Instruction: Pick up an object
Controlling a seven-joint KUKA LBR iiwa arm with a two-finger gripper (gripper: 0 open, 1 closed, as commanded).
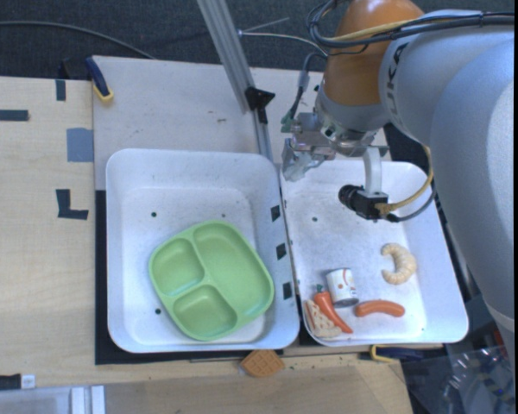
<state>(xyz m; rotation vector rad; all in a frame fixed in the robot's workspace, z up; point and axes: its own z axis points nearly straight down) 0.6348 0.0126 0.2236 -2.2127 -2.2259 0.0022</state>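
The right bin (328, 222) holds a pale croissant (399, 264), a red sausage (380, 309), a small silver can (339, 283), an orange carrot (333, 310) and a toast-like slice (319, 323), all near its front edge. My gripper (296, 160) hangs over the bin's far left corner, well apart from those items. Nothing shows in its grasp. A green divided plate (211, 279) lies in the left bin (114, 231).
A slanted metal post (229, 46) rises behind the bins, close to the gripper. A brown cookie (259, 363) lies on the bench just in front of the bins. A black cable fitting (363, 202) hangs from the wrist over the right bin.
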